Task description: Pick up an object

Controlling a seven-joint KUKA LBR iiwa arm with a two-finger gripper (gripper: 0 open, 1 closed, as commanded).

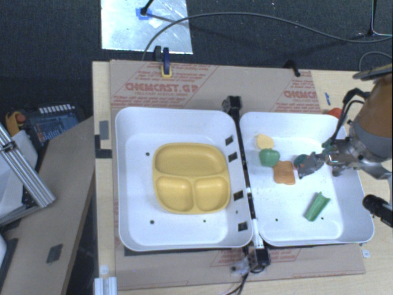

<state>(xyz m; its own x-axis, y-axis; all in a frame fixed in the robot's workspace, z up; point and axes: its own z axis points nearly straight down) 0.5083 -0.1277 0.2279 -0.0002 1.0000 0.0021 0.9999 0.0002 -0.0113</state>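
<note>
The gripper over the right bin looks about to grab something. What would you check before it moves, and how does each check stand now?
1. Gripper is over the right bin, near the objects: ok.
2. A target lies close: the orange piece sits just to its left in the picture: ok.
3. Target stands free of its neighbours: not ok, the green round piece touches or nearly touches it, with the yellow piece just behind.
4. Finger opening: cannot tell.
5. Anything already held: cannot tell.
6. An easier option exists: ok, the green block lies alone.
</note>
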